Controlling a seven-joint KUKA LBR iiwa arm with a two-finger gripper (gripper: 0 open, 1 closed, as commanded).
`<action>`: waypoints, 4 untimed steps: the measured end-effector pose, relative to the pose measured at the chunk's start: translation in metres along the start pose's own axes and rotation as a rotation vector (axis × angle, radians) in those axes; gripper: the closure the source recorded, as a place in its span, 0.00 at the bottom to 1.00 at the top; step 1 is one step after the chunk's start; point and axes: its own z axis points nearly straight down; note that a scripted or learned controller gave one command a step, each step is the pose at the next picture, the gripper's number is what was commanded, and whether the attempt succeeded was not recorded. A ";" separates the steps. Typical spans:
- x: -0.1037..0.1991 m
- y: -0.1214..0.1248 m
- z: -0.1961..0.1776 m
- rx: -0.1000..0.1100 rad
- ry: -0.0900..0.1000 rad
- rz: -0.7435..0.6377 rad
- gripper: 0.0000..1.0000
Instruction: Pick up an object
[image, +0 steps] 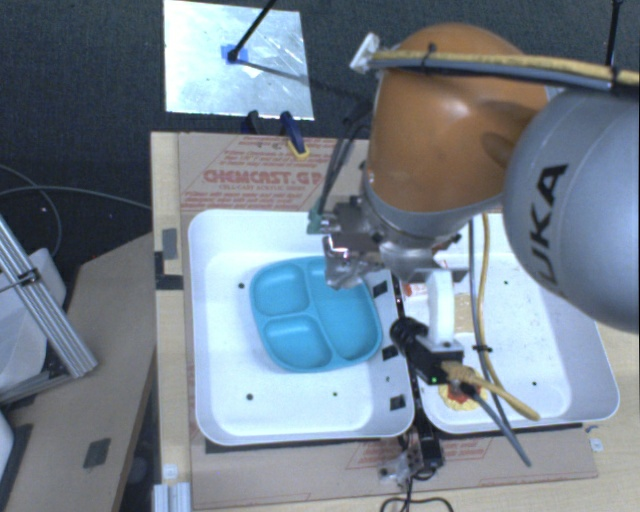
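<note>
The gripper (343, 262) is hanging right over the blue tray's (312, 318) upper right corner in the left bin (225, 400); its grip is unclear.

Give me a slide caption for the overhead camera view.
KUKA arm's gripper poised over a blue three-compartment plastic tray lying in the left shallow white bin.

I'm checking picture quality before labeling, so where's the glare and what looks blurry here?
Camera view: glare on the foil sheet at top; the arm, close to the lens, looks soft and hides the gripper; the blue tray and left bin are evenly lit and fairly sharp.
</note>
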 end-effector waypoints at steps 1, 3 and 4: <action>-0.051 0.015 0.174 0.020 -0.010 0.013 1.00; -0.069 0.020 0.106 0.004 -0.001 0.000 1.00; -0.024 0.000 -0.013 -0.009 0.004 -0.002 1.00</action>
